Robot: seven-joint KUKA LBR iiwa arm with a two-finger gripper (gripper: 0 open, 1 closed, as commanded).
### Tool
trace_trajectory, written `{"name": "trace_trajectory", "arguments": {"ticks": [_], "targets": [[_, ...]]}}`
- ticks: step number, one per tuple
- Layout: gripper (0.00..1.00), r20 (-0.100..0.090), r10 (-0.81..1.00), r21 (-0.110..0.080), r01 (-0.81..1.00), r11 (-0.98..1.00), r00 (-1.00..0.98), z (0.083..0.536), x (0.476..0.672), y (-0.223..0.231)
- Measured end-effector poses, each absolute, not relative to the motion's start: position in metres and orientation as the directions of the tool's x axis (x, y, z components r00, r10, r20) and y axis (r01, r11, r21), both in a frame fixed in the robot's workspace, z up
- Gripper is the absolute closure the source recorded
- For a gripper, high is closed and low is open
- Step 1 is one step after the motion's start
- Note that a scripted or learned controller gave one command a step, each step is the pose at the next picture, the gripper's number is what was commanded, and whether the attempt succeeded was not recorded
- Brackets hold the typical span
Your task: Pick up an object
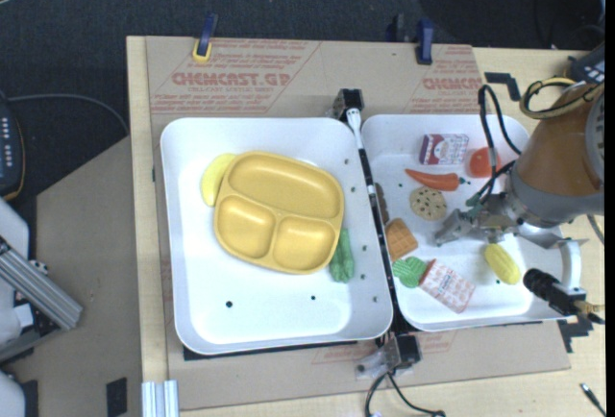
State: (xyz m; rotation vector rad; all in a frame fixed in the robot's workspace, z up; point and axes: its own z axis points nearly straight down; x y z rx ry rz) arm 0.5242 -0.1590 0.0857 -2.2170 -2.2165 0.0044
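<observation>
From my remote station, I find the arm (pixel 562 160) reaching in over the right bin (pixel 384 132), with the gripper (pixel 459 229) low among the items there. I cannot tell its state: it is small and dark against the bin floor.

Right bin contents: a red-and-white carton (pixel 442 149) at the back, a tomato (pixel 480 160) beside it, a chilli (pixel 432 180) in front of the carton, a cookie (pixel 427 204) just left of the gripper, a cracker (pixel 400 238) near the divider, a green piece (pixel 408 271) and a packet (pixel 448 284) at the front, and a lemon (pixel 503 262) just right of the gripper.

Left bin (pixel 183 213): a yellow tray (pixel 279 211), with a banana (pixel 215 177) at its left edge and a leafy green (pixel 342 257) at its right.

Status: nothing is lifted. Every item appears to rest on a bin floor, and none is seen in the gripper. I judge the task to be at the approach stage; the cookie and lemon are the nearest candidates. Grasp and lift remain.
</observation>
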Motion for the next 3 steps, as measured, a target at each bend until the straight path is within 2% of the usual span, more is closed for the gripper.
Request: {"name": "trace_trajectory", "arguments": {"ticks": [1, 2, 3], "targets": [[1.00, 0.000, 1.000, 0.001, 1.000, -0.002, 0.002, 0.100, 0.526, -0.160], [1.00, -0.003, 1.000, 0.006, 1.000, 0.000, 0.000, 0.144, 0.533, -0.162], [1.00, -0.002, 1.000, 0.007, 1.000, 0.002, -0.002, 0.203, 0.530, -0.154]]}}
